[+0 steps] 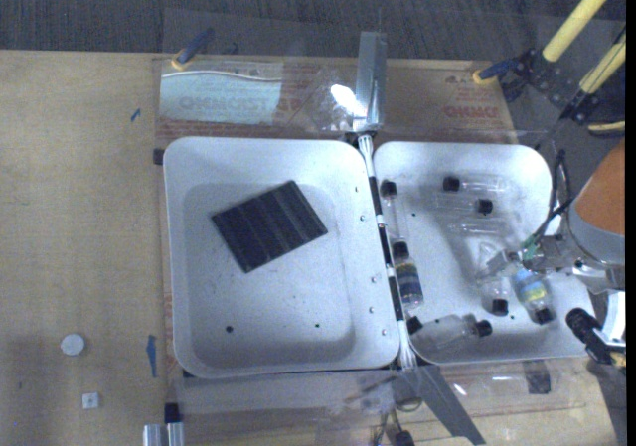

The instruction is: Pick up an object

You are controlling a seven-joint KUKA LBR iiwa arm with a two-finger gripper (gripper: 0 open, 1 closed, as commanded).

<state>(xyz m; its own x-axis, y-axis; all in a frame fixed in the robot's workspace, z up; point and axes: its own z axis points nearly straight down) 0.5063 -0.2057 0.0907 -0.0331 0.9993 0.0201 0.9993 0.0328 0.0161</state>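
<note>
You have the arm [606, 206] reaching in from 3 o'clock, its orange band sitting over the right edge of the right bin [467, 151]. The end effector [524, 260] hangs low over that bin's 4 o'clock quarter, among a scatter of clear bottles with black caps. Whether it is open, closed or gripping anything — you cannot tell from this angle, since the wrist and clutter hide the tip.

The nearest candidate is a small bottle with a blue-and-yellow label [531, 289], lying just beside the end effector toward 5 o'clock. Its long axis appears to run roughly 11 to 5, cap toward 5, though glare makes that uncertain. A second labelled bottle [407, 285] lies along the bin's left wall, well apart toward 9 o'clock, its axis near 12 to 6. Another clear bottle [455, 328] rests at the bin's lower edge, toward 7 o'clock.

The left bin [189, 235] carries a dark flat ribbed pad [268, 225] — far toward 9 o'clock, and a poor pick for this reach.

Judging from this, the coming move turns on that short offset toward 5 o'clock.
</note>
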